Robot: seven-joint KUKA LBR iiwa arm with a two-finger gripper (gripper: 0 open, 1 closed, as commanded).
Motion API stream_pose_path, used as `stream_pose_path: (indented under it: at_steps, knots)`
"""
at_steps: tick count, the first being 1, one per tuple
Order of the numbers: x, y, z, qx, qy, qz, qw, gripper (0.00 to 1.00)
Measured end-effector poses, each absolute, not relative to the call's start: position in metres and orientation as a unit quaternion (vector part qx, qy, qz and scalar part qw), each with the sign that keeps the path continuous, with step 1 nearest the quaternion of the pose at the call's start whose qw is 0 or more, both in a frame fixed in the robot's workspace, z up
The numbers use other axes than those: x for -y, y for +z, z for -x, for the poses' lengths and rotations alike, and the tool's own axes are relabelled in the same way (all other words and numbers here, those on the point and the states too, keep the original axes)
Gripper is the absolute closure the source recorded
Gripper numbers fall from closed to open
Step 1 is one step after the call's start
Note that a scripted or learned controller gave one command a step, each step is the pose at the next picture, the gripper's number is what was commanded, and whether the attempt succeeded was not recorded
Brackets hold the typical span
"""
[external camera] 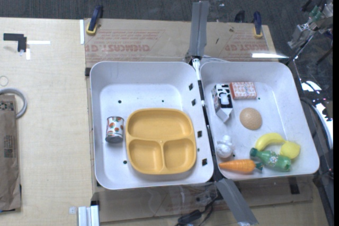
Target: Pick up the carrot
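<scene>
Orange and tapered, the carrot [237, 166] lies in the right bin [294, 83], down at its near edge and close to the divider between the two bins. Its long axis runs almost level across the picture: the pointed tip faces left toward the divider, the green-topped end faces right and touches a green bottle [271, 159]. A small white figure [224, 147] sits just above the tip, and a banana [269, 140] and a lemon [290, 150] crowd the bottle from above.

Your gripper [318, 13] sits high at the top right corner, outside the bin, among cables; you cannot tell from here how it is set. So the carrot lies down and to the left of the tool, diagonally across the whole right bin.

You would judge the best closing line to be across the carrot's narrow width, near the middle, where the near rim and the bottle leave the least trouble. Nothing is picked yet.
</scene>
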State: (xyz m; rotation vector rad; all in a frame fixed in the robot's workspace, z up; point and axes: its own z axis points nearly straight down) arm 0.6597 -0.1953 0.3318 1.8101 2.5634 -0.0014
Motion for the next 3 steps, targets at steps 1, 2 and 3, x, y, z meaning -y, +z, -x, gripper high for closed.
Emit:
stream_pose_path:
  at_steps: [1, 2, 3]
  knots:
    - [0.166, 0.350, -0.660, -0.898, 0.0000, -0.440, 0.002, 1.00]
    - [0.141, 0.362, -0.659, -0.921, -0.0003, -0.390, 0.002, 1.00]
    - [0.130, 0.337, -0.653, -0.929, -0.0005, -0.371, 0.000, 1.00]
